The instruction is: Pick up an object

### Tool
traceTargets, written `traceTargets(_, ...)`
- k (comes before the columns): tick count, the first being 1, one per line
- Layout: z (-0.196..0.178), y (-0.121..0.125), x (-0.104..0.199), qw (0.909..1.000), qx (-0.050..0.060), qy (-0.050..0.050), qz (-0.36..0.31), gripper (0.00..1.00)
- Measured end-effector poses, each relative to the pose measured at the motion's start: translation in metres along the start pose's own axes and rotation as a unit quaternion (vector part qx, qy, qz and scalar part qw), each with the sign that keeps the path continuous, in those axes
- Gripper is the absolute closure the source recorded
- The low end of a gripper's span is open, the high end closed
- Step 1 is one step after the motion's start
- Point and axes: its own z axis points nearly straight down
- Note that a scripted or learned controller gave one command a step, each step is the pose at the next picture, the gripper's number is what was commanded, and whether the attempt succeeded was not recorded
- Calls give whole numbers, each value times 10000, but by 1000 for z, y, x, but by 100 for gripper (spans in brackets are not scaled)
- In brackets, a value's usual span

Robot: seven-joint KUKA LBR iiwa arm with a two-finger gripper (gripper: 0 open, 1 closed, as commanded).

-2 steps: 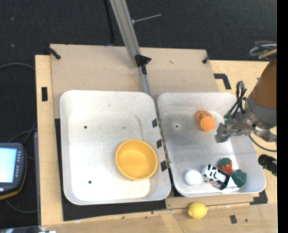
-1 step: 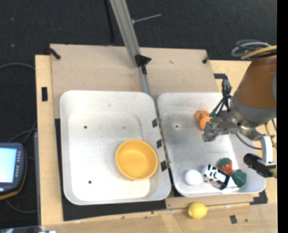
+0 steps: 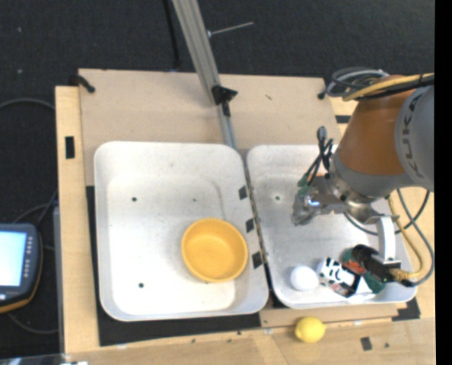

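Matt white plastic bins [image 3: 135,173], glossy yellow bowl [image 3: 214,249], bare wood bench [image 3: 157,109]

Surroundings: worktop [image 3: 157,112] and peripheral fittings.
A grey metal strut [image 3: 199,48] is leaning across the worktop's far edge; a lit handheld screen [image 3: 9,265] is lying off its left side.

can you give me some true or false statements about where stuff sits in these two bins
1. The yellow bowl sits in the left bin. True.
2. The white ball lies in the left bin. False: it lies in the right bin.
3. The lemon lies outside both bins, on the bench. True.
4. The pincer is over the left bin. False: it is over the right bin.
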Motion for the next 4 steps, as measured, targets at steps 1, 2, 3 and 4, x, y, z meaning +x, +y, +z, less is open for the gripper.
traceTargets(1, -15, 5, 52, 10000, -13, 7, -9, 100)
traceTargets(2, -14, -3, 98, 10000, 1, 6, -2, 100)
traceTargets(3, -9, -7, 155, 10000, 8, 6, -5, 100)
traceTargets(4, -9, -7, 152, 10000, 7, 3, 18, 0)
